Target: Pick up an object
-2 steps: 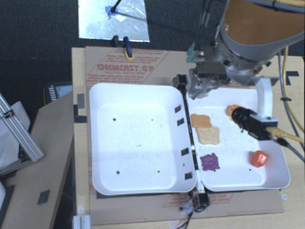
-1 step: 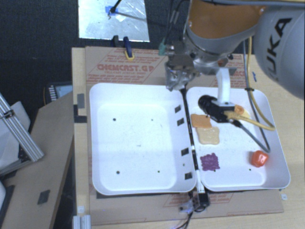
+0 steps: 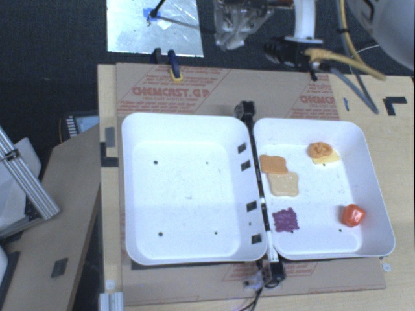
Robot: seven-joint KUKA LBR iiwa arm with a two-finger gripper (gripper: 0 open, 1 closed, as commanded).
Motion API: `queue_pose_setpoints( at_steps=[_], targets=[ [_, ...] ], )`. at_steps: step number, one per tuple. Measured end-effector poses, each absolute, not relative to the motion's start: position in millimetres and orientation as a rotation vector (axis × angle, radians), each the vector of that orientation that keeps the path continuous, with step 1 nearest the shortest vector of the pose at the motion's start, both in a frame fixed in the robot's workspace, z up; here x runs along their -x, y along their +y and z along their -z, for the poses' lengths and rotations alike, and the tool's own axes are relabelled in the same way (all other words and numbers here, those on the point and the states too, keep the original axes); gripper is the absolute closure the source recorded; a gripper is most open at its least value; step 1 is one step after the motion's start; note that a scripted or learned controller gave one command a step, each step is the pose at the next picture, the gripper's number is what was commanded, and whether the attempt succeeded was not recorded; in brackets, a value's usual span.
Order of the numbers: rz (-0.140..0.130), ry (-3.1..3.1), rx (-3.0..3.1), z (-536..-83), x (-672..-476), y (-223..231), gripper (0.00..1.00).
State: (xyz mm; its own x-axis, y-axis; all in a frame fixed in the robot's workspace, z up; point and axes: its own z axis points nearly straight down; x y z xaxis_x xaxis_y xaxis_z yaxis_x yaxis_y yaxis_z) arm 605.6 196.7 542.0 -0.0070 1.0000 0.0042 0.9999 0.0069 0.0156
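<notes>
Gripper (image 3: 235,28) raised beyond the bins, finger state impossible to tell (blurred). Red piece (image 3: 352,215), purple cluster (image 3: 285,219) in right bin (image 3: 373,173).

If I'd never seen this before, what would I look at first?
Probably the bright toy foods in the right bin: a red piece near its right wall, a purple piece low by the divider, and an orange slice touching a tan slice. The robot's tool hangs above the bench's far edge, away from them all.
</notes>
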Motion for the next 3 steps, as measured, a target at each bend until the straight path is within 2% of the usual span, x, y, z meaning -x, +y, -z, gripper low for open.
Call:
queue_pose_setpoints(
  at_steps=[1,2,3],
  targets=[
    [0.007,2.231,-2.216,-416,-620.9,236,1.00],
    [-0.020,2.215,-2.215,-542,-669.8,212,1.00],
    [-0.001,2.228,-2.215,-535,-624.5,235,1.00]
  ],
)
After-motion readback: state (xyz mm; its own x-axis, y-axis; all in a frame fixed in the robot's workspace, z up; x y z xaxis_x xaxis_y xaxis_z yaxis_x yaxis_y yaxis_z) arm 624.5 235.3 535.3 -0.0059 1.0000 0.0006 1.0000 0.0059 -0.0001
